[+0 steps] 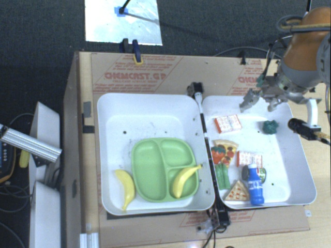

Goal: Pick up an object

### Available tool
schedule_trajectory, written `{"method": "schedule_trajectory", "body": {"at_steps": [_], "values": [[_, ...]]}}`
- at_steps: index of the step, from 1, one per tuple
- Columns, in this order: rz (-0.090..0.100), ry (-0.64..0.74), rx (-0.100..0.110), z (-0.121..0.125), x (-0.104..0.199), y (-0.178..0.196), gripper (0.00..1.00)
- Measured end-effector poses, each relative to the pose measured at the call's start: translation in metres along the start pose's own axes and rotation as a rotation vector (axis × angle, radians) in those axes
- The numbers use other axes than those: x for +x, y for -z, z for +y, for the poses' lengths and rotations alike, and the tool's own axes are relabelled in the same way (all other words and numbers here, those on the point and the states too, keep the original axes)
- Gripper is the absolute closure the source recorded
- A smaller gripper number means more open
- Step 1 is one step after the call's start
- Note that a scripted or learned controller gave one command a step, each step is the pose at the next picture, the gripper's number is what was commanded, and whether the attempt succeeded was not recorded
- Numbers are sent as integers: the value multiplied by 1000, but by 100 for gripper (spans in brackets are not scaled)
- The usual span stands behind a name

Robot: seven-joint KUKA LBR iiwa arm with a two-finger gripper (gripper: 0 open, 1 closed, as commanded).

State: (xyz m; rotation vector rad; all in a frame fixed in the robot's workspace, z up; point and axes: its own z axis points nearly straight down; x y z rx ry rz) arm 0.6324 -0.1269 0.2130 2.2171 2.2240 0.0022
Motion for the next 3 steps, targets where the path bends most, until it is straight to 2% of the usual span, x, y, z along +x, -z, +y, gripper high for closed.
{"method": "schedule_trajectory", "body": {"at_steps": [1, 2, 3], "values": [[-2, -2, 0, -15, -49, -1, 0], [-1, -2, 2, -32, -80, -69, 0], [-1, -2, 0, -126, -43, -57, 0]]}}
